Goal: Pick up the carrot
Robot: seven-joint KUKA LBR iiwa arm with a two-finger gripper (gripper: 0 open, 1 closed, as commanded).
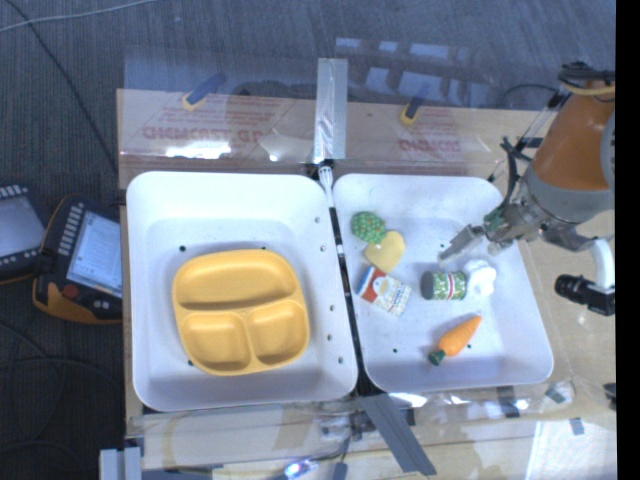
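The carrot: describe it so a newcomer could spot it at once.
Look in the right-hand white bin, toward its near edge. The carrot lies there, apart from the can just behind it. It is the only orange item, tapered, with a green tip.

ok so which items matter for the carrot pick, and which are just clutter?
Matters:
carrot
gripper
right bin

Clutter:
can
green ball
yellow piece
carton
white object
yellow tray
left bin
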